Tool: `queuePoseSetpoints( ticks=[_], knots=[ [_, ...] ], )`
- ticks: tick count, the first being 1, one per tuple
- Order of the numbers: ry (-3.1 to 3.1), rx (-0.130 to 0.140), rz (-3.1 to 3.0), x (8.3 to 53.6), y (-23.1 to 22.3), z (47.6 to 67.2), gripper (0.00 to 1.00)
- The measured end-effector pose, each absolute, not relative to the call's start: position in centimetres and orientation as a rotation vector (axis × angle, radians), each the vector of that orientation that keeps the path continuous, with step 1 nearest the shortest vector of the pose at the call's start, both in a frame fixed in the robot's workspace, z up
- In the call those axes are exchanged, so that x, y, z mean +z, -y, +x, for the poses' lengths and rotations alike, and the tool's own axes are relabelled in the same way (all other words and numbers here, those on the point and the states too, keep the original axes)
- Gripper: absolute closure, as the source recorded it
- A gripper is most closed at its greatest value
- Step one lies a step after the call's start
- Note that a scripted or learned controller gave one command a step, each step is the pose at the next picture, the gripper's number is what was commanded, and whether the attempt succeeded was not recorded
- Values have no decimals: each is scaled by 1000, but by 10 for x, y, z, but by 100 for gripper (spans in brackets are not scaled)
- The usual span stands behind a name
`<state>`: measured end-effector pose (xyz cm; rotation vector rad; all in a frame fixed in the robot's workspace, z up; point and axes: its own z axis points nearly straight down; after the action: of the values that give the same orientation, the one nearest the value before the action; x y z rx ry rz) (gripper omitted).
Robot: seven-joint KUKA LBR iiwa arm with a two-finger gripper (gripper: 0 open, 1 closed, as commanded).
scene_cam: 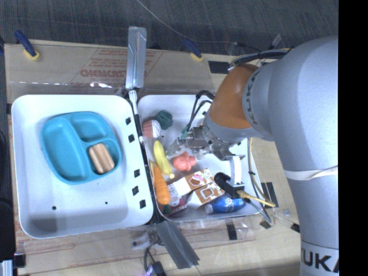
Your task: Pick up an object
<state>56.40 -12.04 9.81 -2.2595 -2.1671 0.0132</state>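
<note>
The pincer (192, 138) hangs low inside the right bin (172, 102); I cannot tell how wide it stands or whether it has hold of anything. At its 6 o'clock lies a pink object (184, 163), at 8 o'clock a banana (160, 156), at 10 o'clock a dark green piece (165, 119). At 9 o'clock, the left bin (34, 211) carries a blue divided plate (69, 148) with a brown roll (100, 157)

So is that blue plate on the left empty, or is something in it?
Not empty. The blue divided plate in the left bin holds one brown, bread-like roll, lying in its lower right compartment; the other compartments look bare.
</note>
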Motion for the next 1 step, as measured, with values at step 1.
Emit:
queuePoseSetpoints(
  ticks=[1],
  knots=[
    [2177, 7, -2259, 112, 121, 567, 100]
  ],
)
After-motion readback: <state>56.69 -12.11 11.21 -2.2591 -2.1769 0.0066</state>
